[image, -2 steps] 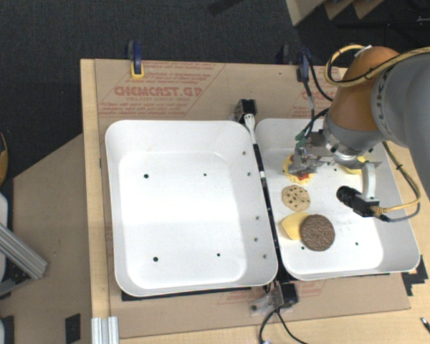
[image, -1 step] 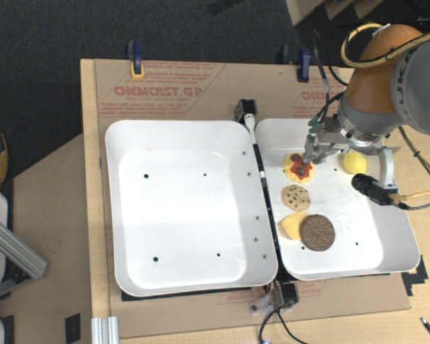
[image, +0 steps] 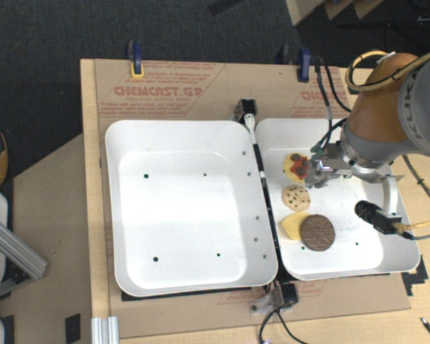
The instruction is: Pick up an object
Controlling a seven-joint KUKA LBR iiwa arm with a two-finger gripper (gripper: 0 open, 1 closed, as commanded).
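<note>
The right bin [image: 373, 260] holds several food-like items. A small yellow piece with red topping [image: 295, 165] lies near the bin's back left. Below it sits a pale chocolate-chip cookie [image: 297, 198]. Further forward a yellow wedge [image: 292, 226] touches a round brown cookie [image: 318, 232]. My gripper [image: 319, 173] hangs low over the bin, just right of the red-topped piece and above the chip cookie. The wrist hides the space under the gripper.
The left bin [image: 129, 213] stands beside the right one, with a black divider strip [image: 261, 192] between them. The grey and orange arm [image: 387, 113] covers the right bin's back right corner. Blue clamps [image: 135, 51] sit on the board's far edge.
</note>
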